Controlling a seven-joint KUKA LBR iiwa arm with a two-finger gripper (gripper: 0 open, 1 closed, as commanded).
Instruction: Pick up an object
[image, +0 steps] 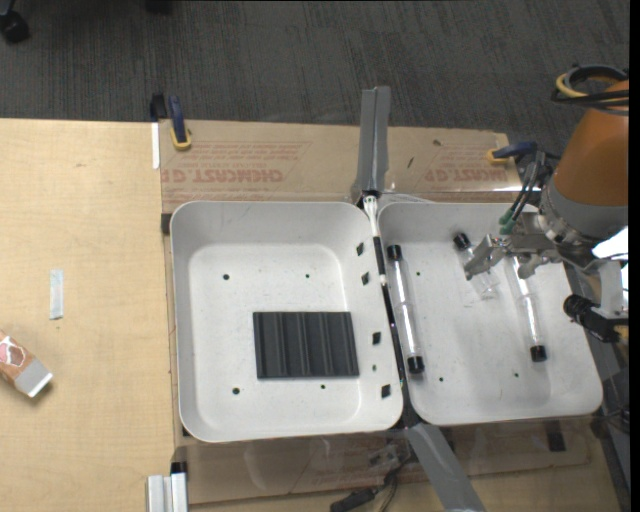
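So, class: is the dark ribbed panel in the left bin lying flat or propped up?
Flat. The dark ribbed panel lies on the floor of the left bin, all four edges visible and square, leaning on no wall.

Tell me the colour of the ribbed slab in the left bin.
The ribbed slab is dark grey to black, clear in the camera view.

Two white bins (190, 300) sit side by side, one black ribbed panel (305, 344) in the left bin, two clear tubes (403, 312) with black caps in the right bin, and two blue-and-yellow clamps (176, 122) behind.
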